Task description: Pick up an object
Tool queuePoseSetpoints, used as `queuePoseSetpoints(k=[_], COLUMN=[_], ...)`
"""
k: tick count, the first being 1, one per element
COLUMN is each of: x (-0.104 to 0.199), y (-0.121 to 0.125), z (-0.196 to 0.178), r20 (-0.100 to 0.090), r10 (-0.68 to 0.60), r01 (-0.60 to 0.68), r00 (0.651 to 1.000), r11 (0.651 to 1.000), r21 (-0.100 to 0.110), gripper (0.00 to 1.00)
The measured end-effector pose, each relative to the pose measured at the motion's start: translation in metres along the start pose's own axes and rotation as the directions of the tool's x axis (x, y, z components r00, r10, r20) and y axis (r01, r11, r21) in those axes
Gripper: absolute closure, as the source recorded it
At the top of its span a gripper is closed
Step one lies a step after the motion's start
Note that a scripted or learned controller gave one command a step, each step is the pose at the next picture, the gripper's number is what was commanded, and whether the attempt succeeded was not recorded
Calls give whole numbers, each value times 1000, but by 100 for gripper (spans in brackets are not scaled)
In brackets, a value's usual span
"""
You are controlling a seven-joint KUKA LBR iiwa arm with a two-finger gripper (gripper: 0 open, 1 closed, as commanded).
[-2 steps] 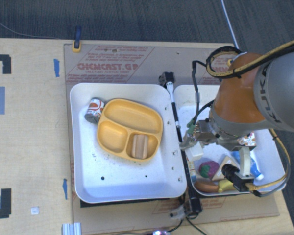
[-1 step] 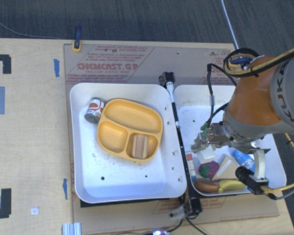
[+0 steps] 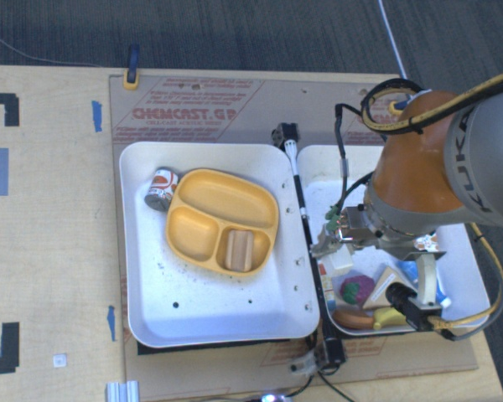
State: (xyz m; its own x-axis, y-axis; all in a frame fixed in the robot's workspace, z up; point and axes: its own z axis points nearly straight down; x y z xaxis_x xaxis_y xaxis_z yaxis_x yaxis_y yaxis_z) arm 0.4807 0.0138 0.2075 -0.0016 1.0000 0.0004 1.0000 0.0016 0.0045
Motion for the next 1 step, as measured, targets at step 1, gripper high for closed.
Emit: queuePoseSetpoints(k=[1], x=[-36], y=[-2], z=[23], r20=[0], r10=[3], r01=[-3], r00=[1000], r11=[1000], r21=[7], gripper=[100])
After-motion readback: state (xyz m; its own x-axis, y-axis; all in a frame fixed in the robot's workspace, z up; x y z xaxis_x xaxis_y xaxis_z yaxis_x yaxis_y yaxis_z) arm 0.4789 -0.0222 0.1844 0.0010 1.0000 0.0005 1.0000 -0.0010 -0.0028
